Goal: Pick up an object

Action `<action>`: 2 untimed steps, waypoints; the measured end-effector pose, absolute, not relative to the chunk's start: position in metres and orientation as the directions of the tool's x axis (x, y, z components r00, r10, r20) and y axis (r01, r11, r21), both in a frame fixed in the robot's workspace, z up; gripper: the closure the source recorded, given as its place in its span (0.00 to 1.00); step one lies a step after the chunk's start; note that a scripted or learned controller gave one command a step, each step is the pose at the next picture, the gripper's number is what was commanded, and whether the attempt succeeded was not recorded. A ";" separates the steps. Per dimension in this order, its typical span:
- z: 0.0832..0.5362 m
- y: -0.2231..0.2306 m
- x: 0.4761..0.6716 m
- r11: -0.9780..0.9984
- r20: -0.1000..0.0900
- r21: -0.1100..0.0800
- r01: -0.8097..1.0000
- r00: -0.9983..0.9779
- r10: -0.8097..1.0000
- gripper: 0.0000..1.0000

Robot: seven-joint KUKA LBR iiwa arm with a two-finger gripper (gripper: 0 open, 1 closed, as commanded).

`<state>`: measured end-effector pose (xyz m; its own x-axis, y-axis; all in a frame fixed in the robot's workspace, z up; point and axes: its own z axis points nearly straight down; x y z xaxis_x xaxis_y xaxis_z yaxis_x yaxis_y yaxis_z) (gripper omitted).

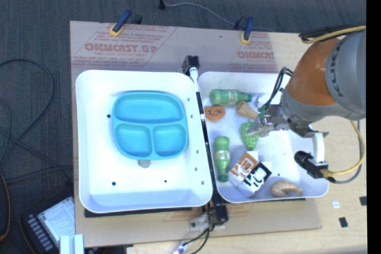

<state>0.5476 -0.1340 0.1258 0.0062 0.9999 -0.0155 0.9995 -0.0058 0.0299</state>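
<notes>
Nearest the camera, the grey arm with its orange band reaches in from the right over the right bin. Beside it, the left bin holds a blue divided tray. Under the wrist, the gripper sits low, touching a small green object; whether it is clenched on it or released I cannot tell. Around it lie a green bottle at the far side, another green bottle by the dividing wall, an orange-and-white box touching a black-and-white tag, a tan piece in the near corner, and an orange ring
</notes>
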 end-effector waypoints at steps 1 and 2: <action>0.291 -0.090 0.574 0.001 -0.002 0.003 1.000 -0.001 1.000 1.00; 0.183 -0.089 0.625 0.001 -0.001 -0.005 1.000 -0.001 1.000 1.00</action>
<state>0.6251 -0.0893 0.1826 -0.0010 1.0000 -0.0008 1.0000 0.0010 -0.0045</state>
